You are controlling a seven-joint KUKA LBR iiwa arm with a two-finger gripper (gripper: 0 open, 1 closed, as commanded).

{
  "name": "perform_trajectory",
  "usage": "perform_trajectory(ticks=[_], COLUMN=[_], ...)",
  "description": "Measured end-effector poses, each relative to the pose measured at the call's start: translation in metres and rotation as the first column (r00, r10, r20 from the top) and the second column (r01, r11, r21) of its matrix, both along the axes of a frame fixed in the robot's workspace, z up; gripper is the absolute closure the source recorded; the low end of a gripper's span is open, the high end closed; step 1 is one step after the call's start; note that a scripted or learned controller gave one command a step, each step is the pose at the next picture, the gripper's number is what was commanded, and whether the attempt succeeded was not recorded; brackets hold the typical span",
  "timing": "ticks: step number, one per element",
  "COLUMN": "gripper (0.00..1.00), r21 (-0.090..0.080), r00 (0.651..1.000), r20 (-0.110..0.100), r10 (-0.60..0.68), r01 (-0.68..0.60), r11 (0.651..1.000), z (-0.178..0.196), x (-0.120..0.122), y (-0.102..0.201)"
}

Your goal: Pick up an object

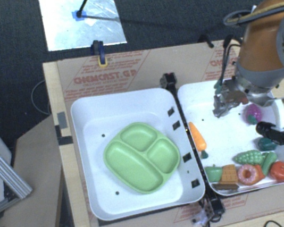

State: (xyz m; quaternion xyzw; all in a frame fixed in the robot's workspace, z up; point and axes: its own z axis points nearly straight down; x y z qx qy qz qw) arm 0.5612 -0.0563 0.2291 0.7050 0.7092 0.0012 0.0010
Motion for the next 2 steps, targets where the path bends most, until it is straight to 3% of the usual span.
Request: perform_trajectory(ticks=[1,2], gripper=[1.00,1.00], r21=[0.000,-0.001], r00=[1.000,1.000], r20=[-0.002,-0.002], r10=[-0.004,-0.005], r01=[0.004,0.005], r11=[1.000,1.000], z=[0.005,-0.015], x=[-0.006,-0.006], y=[-0.006,-0.008])
